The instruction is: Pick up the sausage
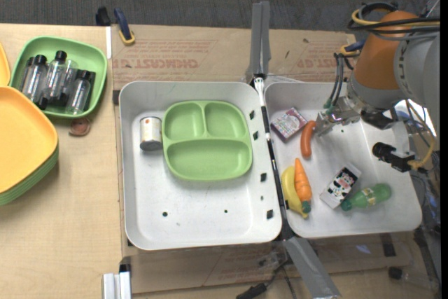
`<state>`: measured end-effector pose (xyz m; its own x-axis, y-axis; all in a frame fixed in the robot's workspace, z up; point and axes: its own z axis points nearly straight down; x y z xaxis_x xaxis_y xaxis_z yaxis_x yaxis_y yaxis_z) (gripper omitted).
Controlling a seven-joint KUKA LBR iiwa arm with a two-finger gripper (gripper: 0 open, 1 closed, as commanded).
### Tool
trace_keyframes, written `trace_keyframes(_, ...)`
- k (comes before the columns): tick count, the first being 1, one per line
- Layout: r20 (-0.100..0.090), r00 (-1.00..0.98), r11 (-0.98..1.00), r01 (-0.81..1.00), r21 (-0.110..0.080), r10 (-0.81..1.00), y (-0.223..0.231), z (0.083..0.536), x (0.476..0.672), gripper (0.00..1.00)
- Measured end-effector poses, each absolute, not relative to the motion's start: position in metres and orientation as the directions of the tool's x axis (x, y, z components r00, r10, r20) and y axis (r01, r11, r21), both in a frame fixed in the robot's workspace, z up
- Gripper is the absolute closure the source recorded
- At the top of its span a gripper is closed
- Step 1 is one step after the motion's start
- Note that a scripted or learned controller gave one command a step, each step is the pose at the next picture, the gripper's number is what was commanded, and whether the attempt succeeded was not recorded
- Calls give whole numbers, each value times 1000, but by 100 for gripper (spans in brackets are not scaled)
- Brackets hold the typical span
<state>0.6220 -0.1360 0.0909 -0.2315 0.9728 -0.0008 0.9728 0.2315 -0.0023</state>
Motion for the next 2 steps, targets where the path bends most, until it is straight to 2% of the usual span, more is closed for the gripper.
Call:
trace_keyframes(1, 0, -144, 144, 990, -2, 990, -102, 91, 579, 100)
trace_keyframes(2, 1, -322, 322, 947, -2, 947, -107, 91, 542, 100)
